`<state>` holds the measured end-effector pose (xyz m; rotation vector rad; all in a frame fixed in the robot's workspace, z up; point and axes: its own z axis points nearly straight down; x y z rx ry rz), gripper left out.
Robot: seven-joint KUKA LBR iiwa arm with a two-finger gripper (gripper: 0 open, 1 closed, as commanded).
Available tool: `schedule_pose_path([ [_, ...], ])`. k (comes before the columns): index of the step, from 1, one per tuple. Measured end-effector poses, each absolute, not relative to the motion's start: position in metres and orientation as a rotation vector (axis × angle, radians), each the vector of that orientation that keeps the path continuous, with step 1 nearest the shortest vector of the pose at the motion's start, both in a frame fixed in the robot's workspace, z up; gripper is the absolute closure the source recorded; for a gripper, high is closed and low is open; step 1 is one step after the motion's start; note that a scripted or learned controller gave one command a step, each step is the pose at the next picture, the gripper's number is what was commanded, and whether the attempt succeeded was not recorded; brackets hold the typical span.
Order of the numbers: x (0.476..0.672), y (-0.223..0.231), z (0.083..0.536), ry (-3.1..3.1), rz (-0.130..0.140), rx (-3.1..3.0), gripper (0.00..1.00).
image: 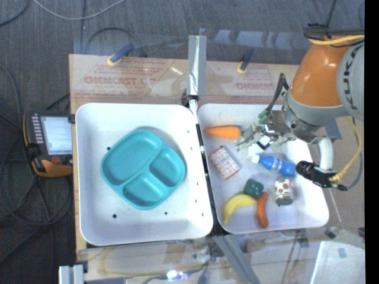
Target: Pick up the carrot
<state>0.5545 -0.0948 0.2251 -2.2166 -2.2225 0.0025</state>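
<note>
Hovering low in the right bin (320, 218), the hand (253, 138) sits just right of the carrot (223, 132), which lies loose near the bin's top-left corner, apparently lined up for a grab, its fingers seemingly spread and grasping nothing, though the view is blurry.

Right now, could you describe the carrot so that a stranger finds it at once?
Look in the right bin, along its far edge beside the centre divider. The carrot lies there sideways, left of the gripper. It is plain pale orange, unlike the smaller red-orange piece beside the banana.
</note>
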Motion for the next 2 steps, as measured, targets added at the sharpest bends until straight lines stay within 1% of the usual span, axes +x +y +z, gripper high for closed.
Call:
schedule_pose_path([
  [1, 0.607, -0.066, 0.183, -2.434, 0.003, -1.984, 0.00],
  [2, 0.651, -0.102, 0.108, -2.505, -0.009, -1.918, 0.00],
])
